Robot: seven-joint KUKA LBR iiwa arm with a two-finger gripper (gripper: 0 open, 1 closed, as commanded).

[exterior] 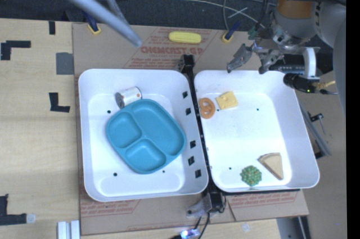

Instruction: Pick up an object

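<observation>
The claw (250, 61) hangs over the far rim of the right bin (292, 136), jaws spread and empty, touching nothing; the pick looks not yet begun — everything remains. Candidates lie below: a pretzel (206, 107) beside a yellow cracker (227, 100); broccoli (251, 175) and a wedge (273, 165) sit nearer the front.

Bench (34, 120): pale wood-grain top with black marks. Brown cardboard sheet (157, 49) with red lettering lies on it. On the sheet: left white bin (90, 136), right white bin (298, 136), touching side by side; yellow banana-shaped item (184, 37) behind them.
</observation>
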